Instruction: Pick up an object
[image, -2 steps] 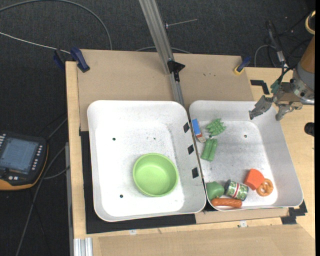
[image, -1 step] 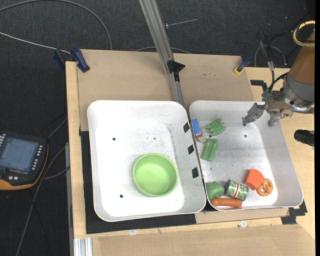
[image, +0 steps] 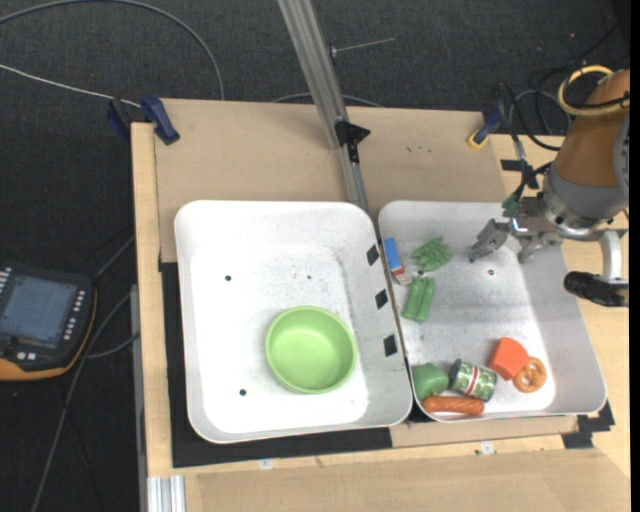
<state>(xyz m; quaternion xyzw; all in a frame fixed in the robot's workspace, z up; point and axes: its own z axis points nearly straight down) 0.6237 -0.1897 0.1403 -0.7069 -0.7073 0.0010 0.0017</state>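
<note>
So nearest the camera, along the right white plastic bin's (image: 560, 330) front edge, sit a red-orange sausage-shaped toy (image: 453, 405), a small green-labelled can (image: 472, 380), an orange block (image: 508, 355) and a brown pretzel-like ring (image: 531, 374). Left bin (image: 200, 250) holds a round lime-green bowl (image: 311, 348). Further back, two ribbed green pieces (image: 419, 298) (image: 432, 253) lie near the divider. At the far end the two-finger gripper (image: 510, 240) hovers with fingers spread, pinching nothing. Looks like the approach step to me; next it needs to line up over a target, probably the nearer ribbed piece, then drop and close.
</note>
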